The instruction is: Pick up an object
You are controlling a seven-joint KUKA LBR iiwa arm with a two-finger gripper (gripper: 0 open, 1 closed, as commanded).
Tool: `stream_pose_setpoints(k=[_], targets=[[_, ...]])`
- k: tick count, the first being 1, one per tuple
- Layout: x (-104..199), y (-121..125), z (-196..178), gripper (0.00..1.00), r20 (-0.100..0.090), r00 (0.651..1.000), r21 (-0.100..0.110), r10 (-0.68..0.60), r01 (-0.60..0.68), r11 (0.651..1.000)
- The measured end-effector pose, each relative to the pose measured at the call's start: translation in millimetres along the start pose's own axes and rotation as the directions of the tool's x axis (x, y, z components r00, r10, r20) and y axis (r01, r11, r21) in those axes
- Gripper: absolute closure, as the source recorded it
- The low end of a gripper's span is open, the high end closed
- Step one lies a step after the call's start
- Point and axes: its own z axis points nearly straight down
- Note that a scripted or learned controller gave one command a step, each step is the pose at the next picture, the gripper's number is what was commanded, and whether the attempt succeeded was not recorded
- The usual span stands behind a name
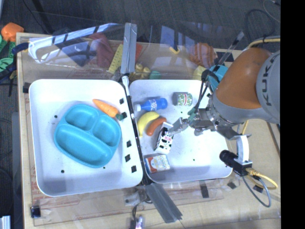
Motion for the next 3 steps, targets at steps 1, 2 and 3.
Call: stream_pose_setpoints(k=[1,2,3], targets=[[-3.3,93.3,131.6,0.0,0.001,1.0,-0.005,0.007,-0.007,1.0],[-3.4,93.2,122.0,1.0,0.002,1.0,-0.003,0.003,-0.003,1.0],[-3.4,93.2,121.9,0.0,0.002,1.0,-0.003,0.003,-0.003,1.0]])
